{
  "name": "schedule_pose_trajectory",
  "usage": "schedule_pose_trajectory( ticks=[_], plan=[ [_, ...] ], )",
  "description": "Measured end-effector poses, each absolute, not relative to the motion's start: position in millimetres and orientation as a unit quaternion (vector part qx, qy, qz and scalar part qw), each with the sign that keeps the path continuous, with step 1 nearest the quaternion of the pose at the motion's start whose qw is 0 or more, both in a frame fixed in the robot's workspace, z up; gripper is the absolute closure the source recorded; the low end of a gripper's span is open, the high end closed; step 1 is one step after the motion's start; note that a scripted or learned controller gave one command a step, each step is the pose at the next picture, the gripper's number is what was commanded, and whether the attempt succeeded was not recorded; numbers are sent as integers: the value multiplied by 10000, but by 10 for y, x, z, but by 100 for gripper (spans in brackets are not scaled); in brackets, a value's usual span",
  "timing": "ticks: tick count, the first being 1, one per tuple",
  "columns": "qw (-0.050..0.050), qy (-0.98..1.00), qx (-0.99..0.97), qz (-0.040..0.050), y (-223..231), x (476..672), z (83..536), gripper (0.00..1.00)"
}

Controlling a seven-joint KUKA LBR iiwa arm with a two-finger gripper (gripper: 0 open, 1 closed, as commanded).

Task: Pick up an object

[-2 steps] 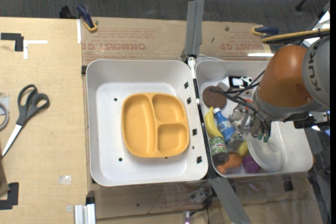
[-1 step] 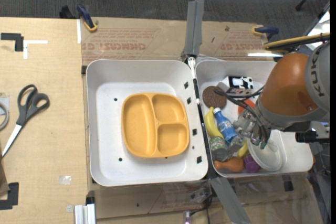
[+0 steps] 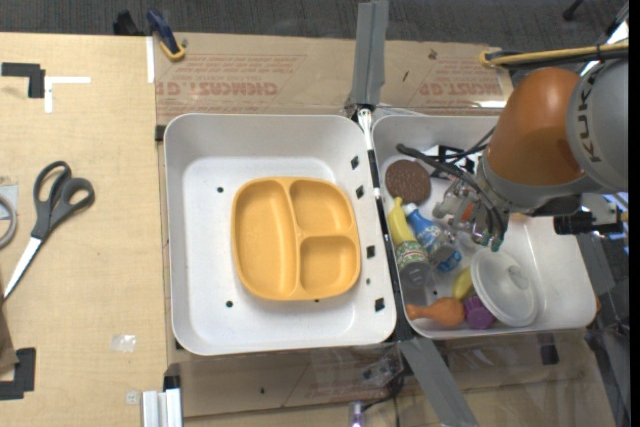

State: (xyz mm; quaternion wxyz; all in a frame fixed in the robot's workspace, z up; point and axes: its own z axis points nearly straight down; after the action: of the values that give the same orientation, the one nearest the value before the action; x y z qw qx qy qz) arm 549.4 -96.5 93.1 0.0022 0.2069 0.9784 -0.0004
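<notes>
Far left on the bench (image 3: 90, 315) there's a pair of scissors (image 3: 48, 205), nothing to do with the job. Next over, the left bin (image 3: 190, 245) has just a yellow divided plate (image 3: 297, 238) sitting about dead centre.

The right bin (image 3: 575, 290) is where all the clutter is. At its 10 o'clock is a brown disc (image 3: 408, 179). Below that, along the left wall, a yellow bottle (image 3: 400, 220), a blue bottle (image 3: 428, 237) just beside it, and a greenish jar (image 3: 413, 263). Down at 6 o'clock there's an orange toy (image 3: 440, 312) and a purple thing (image 3: 480, 317), with a white bowl (image 3: 507, 287) touching them on the right.

The hand (image 3: 470, 220) hangs over the middle of the pile, right by the blue bottle. Can't tell if it's clenched or released, too much cable and shadow in the way, and I don't see anything clearly in it.

My guess: the blue bottle is the nearest pick. Looks like light, stiff, smooth plastic, so probably slippery. I'd take it across the body, not the cap. It's packed tight against its neighbours though, so they could get knocked.
</notes>
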Motion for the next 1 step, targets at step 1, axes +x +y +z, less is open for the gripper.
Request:
schedule_pose_trajectory(
  ticks=[1],
  plan=[
    [6, 9699, 2437, -5, -949, 5358, 921, 0]
  ],
)
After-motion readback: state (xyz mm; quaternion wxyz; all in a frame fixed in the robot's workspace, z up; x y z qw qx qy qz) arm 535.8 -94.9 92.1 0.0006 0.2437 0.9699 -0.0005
